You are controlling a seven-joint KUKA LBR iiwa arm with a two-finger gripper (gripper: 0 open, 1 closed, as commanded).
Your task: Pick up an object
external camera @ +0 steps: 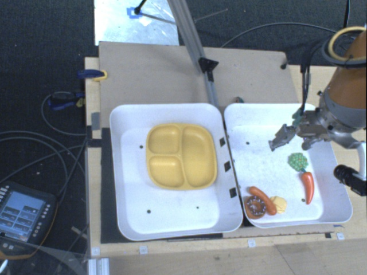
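Observation:
In the right bin (252,125), my gripper (296,143) hangs over the middle, its two fingers spread apart with nothing between them. Just below it lies a green broccoli floret (297,161), apart from the fingertips. An orange carrot (308,187) rests below the broccoli, toward the bin's right side. At the front left corner of that bin sit a red sausage (262,199), a brown doughnut (254,207) and a small pale yellow piece (279,204), all close together.
The left bin (129,171) holds a yellow divided plate (182,156) at its centre. A grey pole (189,27) slants down to the bins' back edge. Cables and a handheld pendant (20,213) lie on the floor at left.

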